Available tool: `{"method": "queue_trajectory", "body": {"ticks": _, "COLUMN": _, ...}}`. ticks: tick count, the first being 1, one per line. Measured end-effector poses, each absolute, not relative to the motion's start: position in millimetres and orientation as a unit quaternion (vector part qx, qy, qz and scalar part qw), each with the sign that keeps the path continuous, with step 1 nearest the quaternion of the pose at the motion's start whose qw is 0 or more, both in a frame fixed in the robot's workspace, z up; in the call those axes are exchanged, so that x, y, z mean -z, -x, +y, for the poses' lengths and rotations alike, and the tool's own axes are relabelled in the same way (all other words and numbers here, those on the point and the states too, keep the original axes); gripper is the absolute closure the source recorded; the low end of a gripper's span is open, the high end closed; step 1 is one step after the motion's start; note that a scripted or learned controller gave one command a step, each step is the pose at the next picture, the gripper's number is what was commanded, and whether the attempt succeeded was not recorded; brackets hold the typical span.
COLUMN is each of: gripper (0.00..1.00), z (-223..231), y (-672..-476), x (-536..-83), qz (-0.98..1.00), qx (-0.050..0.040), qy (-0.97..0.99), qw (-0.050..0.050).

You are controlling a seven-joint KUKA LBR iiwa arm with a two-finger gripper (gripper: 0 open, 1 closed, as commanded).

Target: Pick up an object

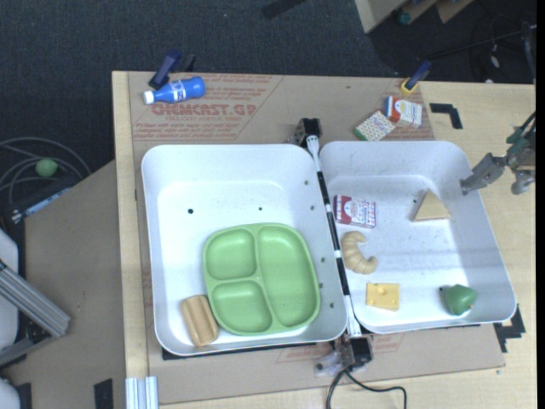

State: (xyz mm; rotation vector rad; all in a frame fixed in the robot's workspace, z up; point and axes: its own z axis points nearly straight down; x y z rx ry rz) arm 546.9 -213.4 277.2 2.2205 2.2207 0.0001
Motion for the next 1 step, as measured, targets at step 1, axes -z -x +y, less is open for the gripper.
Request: {"method": "queue_trajectory", "body": {"ticks": 1, "gripper": 0.0, "z": -120.6, "y": -565.4, "x": -220.2, "qz": 0.708, "qx": -0.0001, "qy": -0.706, "qw": -0.001}}
